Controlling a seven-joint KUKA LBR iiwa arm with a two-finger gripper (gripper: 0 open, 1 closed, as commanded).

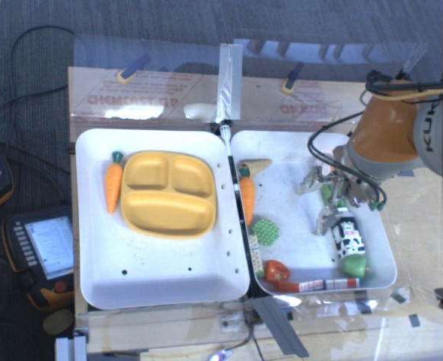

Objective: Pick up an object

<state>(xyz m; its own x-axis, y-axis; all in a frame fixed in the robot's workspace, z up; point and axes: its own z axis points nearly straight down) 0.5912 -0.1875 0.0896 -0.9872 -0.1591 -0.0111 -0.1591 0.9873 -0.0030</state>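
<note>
the letters "ku" are showing in dark print on the grey arm [420,130], beside its orange band. reversed pink writing is lying on the cardboard sheet [131,95] behind the bins, too faint to read. a red and white marker [323,284] with small unreadable print is lying along the front edge of the right bin [296,179].

the gripper [328,198] is hanging over the right half of the right bin, with its metal fingers [309,182] spread apart and nothing between them. just beside it, toward the front right corner, a small bottle [349,235] with a black and white cow pattern is lying, and a smooth green round piece [353,265] is touching its front end.

near the bin's left edge an orange plastic carrot [247,194] is lying, with a beige cone [256,166] behind it, a bumpy green piece [265,231] in front, and a glossy red piece [277,271] at the front left corner.

in the left bin [93,277] a yellow plate [168,194] with three compartments is sitting, and a second carrot [113,183] is lying just beside its left edge.
</note>
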